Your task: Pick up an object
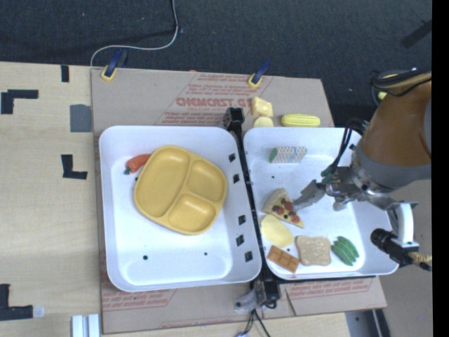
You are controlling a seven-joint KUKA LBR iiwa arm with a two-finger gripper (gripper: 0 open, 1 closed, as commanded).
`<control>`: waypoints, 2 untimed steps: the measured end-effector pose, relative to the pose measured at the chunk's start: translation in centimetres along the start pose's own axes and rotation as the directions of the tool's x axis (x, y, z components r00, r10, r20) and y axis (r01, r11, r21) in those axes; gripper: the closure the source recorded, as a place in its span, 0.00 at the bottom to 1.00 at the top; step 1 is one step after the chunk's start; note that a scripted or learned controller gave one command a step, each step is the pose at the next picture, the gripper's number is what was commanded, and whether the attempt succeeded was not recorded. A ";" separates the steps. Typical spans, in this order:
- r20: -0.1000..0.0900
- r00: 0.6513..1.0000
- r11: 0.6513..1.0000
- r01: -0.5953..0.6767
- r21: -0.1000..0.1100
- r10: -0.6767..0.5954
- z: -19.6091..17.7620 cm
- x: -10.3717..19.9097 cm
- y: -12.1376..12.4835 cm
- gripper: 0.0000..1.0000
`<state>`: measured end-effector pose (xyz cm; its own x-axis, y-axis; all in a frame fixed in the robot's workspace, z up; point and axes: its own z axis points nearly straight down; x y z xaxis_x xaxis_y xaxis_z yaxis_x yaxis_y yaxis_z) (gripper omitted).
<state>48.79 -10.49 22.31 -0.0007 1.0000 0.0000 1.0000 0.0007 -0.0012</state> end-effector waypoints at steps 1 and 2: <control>0.000 1.000 1.000 0.001 0.004 -0.001 8.3 0.8 5.6 0.00; 0.000 1.000 1.000 -0.002 -0.003 0.002 14.0 0.1 3.5 0.00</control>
<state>52.31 -10.44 8.34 0.0017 1.0000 0.0000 1.0000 -0.0017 0.0020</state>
